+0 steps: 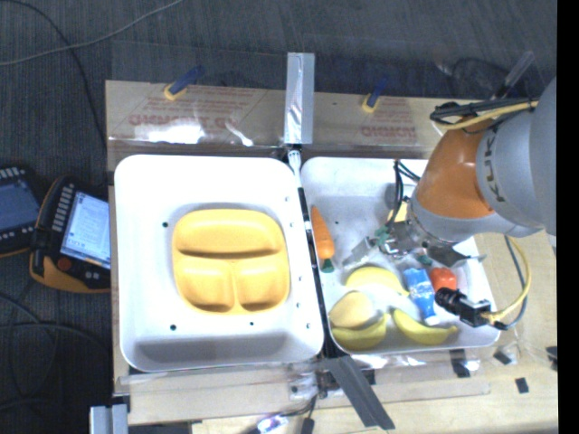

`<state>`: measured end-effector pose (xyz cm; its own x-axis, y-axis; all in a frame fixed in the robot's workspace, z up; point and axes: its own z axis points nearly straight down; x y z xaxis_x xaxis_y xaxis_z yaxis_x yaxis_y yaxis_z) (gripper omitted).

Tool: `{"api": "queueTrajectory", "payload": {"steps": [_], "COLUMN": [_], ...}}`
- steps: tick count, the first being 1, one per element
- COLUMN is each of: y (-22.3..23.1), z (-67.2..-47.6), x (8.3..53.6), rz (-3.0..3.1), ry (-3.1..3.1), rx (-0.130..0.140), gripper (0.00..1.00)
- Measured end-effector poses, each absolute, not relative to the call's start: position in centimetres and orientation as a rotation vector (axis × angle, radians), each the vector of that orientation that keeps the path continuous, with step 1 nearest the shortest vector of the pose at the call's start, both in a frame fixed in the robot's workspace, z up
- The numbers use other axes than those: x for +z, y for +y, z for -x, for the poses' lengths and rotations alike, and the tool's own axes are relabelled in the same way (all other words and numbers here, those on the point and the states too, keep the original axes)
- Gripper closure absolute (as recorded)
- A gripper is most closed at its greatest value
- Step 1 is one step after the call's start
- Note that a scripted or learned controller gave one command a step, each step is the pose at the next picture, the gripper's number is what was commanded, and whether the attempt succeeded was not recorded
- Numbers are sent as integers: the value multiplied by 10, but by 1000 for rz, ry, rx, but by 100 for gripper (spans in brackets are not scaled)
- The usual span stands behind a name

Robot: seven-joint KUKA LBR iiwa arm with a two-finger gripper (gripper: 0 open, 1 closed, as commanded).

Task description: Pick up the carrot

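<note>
Grey and orange, the arm (488, 174) comes in from 3 o'clock and hangs over the right bin (353, 174); its orange band sits at about 2 o'clock of that bin's middle; the gripper (391, 238) points down toward the bin floor, near the bin's centre; whether its jaws stand wide or narrow I cannot tell, for the wrist and cables cover them; nothing can be seen held between them.

Against the right bin's 9 o'clock wall lies the carrot (321, 233); it lies lengthwise along the divider between the two bins, orange body toward 12 o'clock and a small green end toward 6 o'clock; it lies apart from the gripper, at the gripper's 9 o'clock.

At 6 o'clock in the same bin sits a cluster of yellow fruit; a lemon (373, 278) lies just below the gripper; an apple (355, 313) sits at 7 o'clock; a banana (425, 329) curves along the 5 o'clock edge, touching the apple; a blue pack (421, 289) lies just above the banana; a red piece (444, 278) shows at 4 o'clock, partly under a black arm fitting.

Left bin (145, 269) holds a yellow tray (232, 259) with three compartments, set near its middle; a pendant (77, 238) lies on the floor at 9 o'clock, well apart from the bench.
</note>
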<state>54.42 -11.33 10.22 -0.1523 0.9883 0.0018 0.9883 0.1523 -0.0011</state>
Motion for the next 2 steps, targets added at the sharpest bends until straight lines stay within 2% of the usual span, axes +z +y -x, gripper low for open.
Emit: {"api": "queueTrajectory", "payload": {"steps": [1,2], "y": [-33,-117], "z": [-559,-593], "x": [183,89], "rz": [1953,2316], "ry": [-2458,-2131], "rx": [0,-11], "gripper": [0,0]}}
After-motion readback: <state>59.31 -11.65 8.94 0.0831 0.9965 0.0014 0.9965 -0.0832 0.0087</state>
